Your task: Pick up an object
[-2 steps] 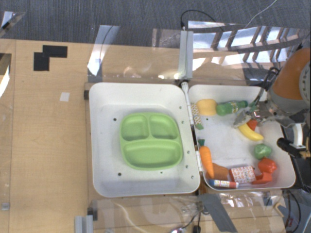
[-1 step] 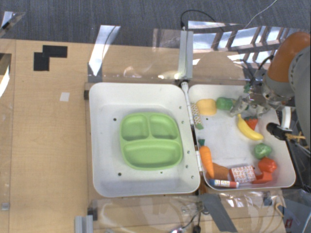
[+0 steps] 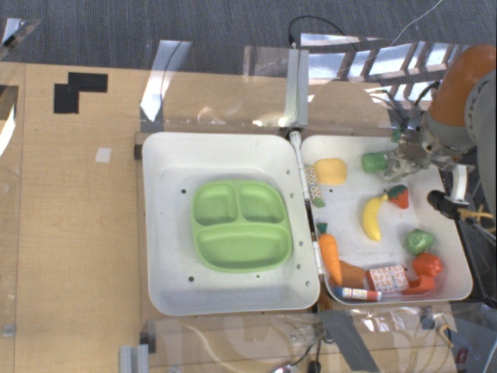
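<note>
My gripper (image 3: pixel 402 169) hangs over the upper right part of the right bin (image 3: pixel 458 290), below the arm's orange band (image 3: pixel 460 80). It sits between a small green toy (image 3: pixel 374 162) on its left and a red strawberry-like toy with a green top (image 3: pixel 398 196) just below it. I see nothing held in it. A yellow banana (image 3: pixel 373 217) lies in the middle of the bin, and a rounded yellow toy (image 3: pixel 330 171) lies at its upper left.
The right bin also holds a carrot (image 3: pixel 330 256), a green pepper (image 3: pixel 419 242), a red toy (image 3: pixel 428 266), a small printed box (image 3: pixel 386 278) and a marker (image 3: pixel 359 293). A green divided plate (image 3: pixel 241 225) lies in the left bin (image 3: pixel 163 208).
</note>
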Motion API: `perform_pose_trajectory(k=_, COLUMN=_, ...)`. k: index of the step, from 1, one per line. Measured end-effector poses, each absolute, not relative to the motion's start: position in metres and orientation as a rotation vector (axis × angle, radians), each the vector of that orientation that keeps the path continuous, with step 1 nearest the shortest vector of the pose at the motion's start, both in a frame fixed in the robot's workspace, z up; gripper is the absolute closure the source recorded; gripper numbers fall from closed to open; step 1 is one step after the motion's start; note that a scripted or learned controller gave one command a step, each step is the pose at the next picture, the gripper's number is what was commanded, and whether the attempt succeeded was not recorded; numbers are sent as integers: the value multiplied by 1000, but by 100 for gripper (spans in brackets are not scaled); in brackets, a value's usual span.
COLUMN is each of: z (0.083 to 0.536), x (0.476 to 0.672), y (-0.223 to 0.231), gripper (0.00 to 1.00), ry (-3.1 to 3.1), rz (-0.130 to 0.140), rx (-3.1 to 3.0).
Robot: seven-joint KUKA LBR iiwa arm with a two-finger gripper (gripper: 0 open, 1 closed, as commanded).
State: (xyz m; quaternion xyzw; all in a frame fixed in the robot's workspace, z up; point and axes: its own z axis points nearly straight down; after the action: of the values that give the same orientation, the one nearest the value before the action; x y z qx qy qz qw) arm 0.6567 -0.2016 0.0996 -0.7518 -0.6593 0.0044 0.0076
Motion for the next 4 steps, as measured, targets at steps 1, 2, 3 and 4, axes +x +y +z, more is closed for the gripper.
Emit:
perform_pose_trajectory(k=1, z=134, x=670, y=-179, gripper=100, ry=-1887, rz=-1, rx=-2513)
perform_pose_trajectory(k=2, z=133, x=669, y=-180, gripper=0, ry=-1885, rz=4, rx=-2512)
perform_pose_trajectory(k=3, z=88, x=602, y=-177, gripper=0, ry=-1793, rz=-11, rx=-2588)
perform_pose_trajectory(k=4, z=90, x=551, y=-112, gripper=0, ry=-1992, rz=-17, rx=-2439)
